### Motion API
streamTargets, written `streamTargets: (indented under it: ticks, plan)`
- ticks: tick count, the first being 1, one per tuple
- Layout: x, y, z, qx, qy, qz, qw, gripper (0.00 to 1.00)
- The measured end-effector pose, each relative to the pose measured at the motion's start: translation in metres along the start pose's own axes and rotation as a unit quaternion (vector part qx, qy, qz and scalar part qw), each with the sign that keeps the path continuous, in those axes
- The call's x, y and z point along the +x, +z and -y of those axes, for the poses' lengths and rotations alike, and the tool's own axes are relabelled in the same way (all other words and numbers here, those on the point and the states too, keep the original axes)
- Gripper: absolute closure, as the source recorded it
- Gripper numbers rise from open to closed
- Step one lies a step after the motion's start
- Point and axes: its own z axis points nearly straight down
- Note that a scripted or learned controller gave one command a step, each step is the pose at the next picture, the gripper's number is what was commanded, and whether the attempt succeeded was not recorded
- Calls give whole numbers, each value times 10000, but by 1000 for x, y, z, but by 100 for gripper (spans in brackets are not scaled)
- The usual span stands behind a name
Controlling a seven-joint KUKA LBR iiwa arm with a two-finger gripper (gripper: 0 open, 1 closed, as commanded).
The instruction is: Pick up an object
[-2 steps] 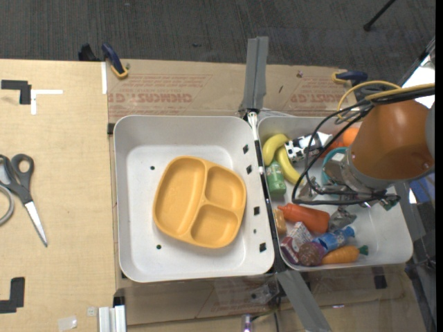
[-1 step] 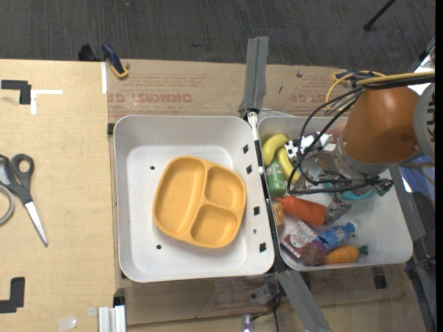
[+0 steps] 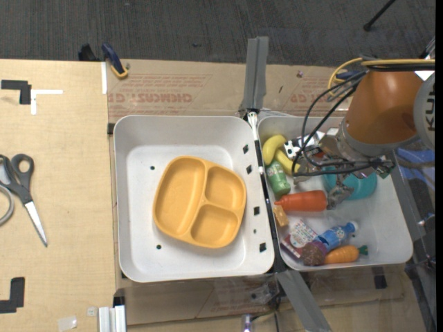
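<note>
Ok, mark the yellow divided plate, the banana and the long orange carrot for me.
yellow divided plate (image 3: 181,189), camera view, floor of its large compartment.
banana (image 3: 272,146), camera view, middle of its curved body.
long orange carrot (image 3: 302,201), camera view, middle of its length.

The cardboard sheet (image 3: 181,88) behind the two bins carries printed red lettering in a long frame. It stands upside down in the camera view, so it cannot be read with certainty. A second red print is on the cardboard to the right, behind the other bin, and it is also not legible. The small packet (image 3: 300,235) and the blue bottle (image 3: 338,234) in the right bin (image 3: 387,244) have labels, but their text is too small to read.
</note>
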Motion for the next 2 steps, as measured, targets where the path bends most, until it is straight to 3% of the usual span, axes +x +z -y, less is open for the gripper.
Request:
streamTargets:
  ticks: [2]
  plan:
    - [-13, 2, 79, -31, -889, -14, 9960, 0]
